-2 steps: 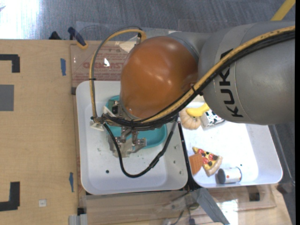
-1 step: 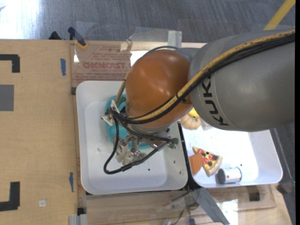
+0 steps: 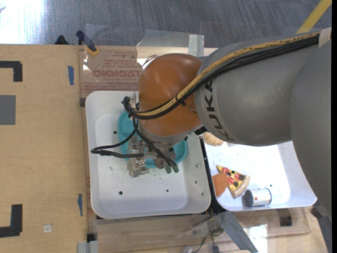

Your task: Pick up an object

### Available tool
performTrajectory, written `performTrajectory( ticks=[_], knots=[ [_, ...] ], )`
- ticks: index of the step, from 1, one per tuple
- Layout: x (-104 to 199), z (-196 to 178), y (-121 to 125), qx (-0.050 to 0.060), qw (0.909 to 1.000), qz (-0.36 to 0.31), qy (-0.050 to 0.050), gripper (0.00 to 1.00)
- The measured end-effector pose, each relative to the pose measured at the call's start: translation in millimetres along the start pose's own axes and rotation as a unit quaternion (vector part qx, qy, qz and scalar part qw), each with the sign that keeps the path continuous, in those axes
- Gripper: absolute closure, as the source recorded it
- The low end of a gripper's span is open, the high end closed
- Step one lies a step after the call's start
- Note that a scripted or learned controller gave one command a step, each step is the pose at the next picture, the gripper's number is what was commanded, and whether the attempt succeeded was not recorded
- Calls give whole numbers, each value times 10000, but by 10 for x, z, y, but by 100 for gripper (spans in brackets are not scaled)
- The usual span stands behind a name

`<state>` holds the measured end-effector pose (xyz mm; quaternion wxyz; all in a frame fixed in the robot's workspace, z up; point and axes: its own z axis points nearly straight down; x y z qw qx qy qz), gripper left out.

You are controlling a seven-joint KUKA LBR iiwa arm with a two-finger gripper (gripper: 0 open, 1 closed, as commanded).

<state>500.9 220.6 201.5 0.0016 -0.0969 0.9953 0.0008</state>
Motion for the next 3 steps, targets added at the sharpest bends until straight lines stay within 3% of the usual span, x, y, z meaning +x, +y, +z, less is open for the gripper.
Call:
performTrajectory(
  ticks=[1, 3],
  knots=[
    [-298, -21, -7, -1, 9782, 2075, -15, 100],
    [-329, -253, 27, -22, 9789, 2039, -90, 100]
  ],
)
